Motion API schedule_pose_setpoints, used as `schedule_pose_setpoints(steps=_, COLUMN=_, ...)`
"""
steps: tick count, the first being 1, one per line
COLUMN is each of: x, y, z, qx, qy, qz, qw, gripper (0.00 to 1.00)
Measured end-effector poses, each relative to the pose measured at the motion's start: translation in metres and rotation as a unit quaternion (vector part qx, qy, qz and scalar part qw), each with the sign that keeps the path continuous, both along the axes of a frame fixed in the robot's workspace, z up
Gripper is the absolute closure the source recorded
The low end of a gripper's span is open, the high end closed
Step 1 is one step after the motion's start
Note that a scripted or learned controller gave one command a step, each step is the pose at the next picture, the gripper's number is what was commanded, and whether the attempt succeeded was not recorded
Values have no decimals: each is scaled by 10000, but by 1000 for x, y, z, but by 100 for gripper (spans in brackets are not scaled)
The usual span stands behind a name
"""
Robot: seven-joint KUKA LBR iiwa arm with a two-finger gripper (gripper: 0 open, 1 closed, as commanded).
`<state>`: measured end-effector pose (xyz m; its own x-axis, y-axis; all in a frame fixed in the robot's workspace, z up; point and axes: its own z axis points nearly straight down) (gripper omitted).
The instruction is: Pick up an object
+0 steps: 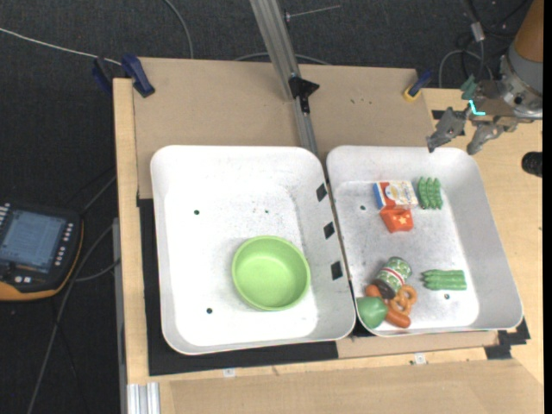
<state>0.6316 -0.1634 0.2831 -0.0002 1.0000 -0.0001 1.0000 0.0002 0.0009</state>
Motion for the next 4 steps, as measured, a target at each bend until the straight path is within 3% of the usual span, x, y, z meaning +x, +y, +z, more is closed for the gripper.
schedule_pose_setpoints(steps=1, x=0, y=0, z=0, qx=0, qy=1, qz=0, qw=10000, gripper=0)
schedule_pose_setpoints(steps=4, x=9, y=-13, z=-154, qx=4, qy=20, qz=2, qw=10000, gripper=0)
